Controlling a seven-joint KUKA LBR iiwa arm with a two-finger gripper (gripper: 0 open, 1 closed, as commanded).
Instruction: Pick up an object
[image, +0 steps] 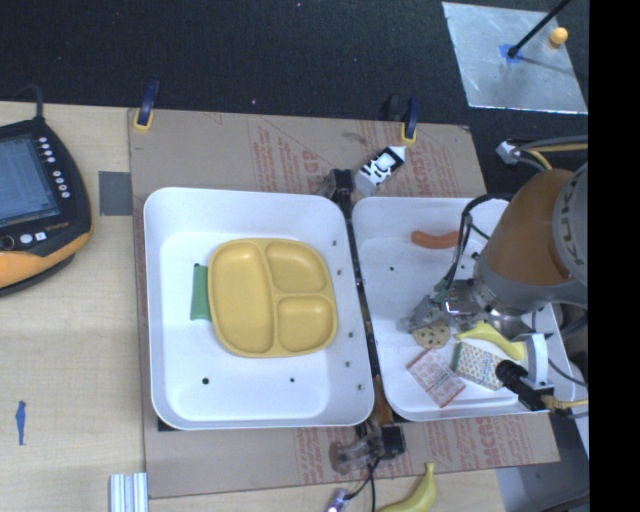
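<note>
Task judged at the approach or grasp stage, with no pick confirmed. Grey arm with orange band seen reaching in from the right and bent low over the right-hand shallow white bin. Gripper located low in that bin among the clutter, just above a small tan perforated piece; opening of the gripper could not be told, and nothing seen lifted clear of the bin floor. Candidate objects found close by: a flat red-and-white printed packet near the bin's front edge, a yellow-and-white soft item just beside it to the right, and an orange sausage-shaped object lying well apart near the bin's rear wall. Remaining work judged to be closing on one object and raising it out of the bin. Left-hand shallow white bin found holding a yellow three-compartment plastic tray, partly covering a green flat piece at its left side. Both bins set side by side on a brown cardboard sheet printed with red lettering, clipped to the light wooden tabletop. Handheld control pendant with screen rested at the left; a yellow banana lay at the front edge. Dark floor noted beyond the tabletop.
</note>
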